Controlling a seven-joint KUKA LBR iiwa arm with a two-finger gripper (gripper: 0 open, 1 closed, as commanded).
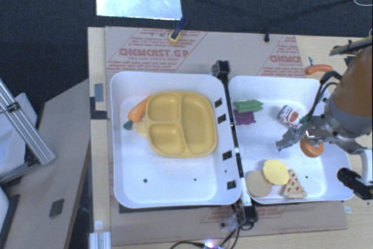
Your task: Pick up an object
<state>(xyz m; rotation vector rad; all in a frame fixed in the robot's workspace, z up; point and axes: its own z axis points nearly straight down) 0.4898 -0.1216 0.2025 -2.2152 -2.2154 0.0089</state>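
Observation:
My gripper (287, 141) hangs low over the middle of the right bin (265, 86), with the arm coming in from the right. Just right of it lies an orange round piece (313, 148), partly hidden behind the wrist. A small red and white can (288, 115) lies behind the gripper. Along the bin's front edge sit a yellow disc (275, 171), a beige cookie (259, 183) and a pizza slice (294, 185). At the bin's back left are a green toy (248, 106) and a purple piece (245, 118). I see nothing between the gripper's tips.
The left bin (175, 195) holds a yellow divided plate (178, 123) with a carrot (137, 110) at its left edge. A black divider (228, 125) runs between the bins. An orange object (317, 69) lies on the bench behind the right bin.

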